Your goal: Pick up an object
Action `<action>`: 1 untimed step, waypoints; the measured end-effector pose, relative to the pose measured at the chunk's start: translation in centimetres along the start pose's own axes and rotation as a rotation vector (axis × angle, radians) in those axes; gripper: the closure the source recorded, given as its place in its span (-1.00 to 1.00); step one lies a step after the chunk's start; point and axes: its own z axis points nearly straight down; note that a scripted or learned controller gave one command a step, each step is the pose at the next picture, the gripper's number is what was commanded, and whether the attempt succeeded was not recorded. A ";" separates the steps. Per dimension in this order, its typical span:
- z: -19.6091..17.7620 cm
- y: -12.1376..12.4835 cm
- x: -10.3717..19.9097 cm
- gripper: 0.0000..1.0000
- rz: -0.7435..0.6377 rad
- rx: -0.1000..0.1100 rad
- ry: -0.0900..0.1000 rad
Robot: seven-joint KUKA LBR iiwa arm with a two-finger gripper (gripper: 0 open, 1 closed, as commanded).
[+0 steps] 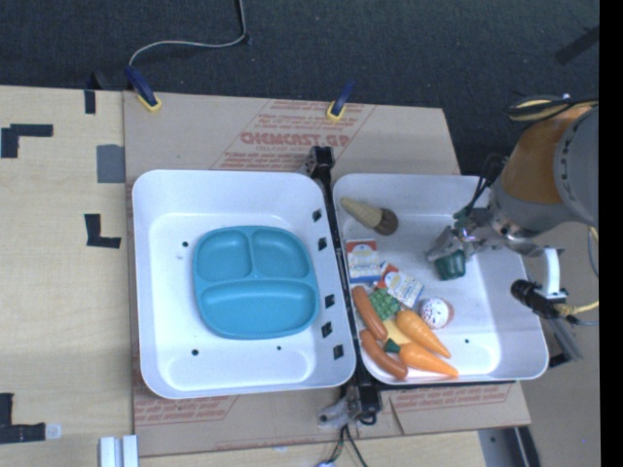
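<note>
In the right bin (506, 353) lies a heap of toy food. Two orange carrots (421, 343) lie at its front, with a sausage (375, 343) beside them. A small white and red carton (362, 259), a white ball (435, 311) and a tan cone with a brown end (370, 215) lie around them. My gripper (450, 259) hangs low over the bin's right half, apart from the heap and right of the carton. I see nothing held in it.
The left bin (156, 202) holds a blue divided plate (256, 280). A black divider (331, 261) runs between the bins. Cardboard lies under both bins, with yellow clamps (341, 105) at its far edge. The arm's orange band (540, 163) is at the right.
</note>
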 end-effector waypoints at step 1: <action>0.7 -1.2 8.6 1.00 -0.001 -0.005 0.003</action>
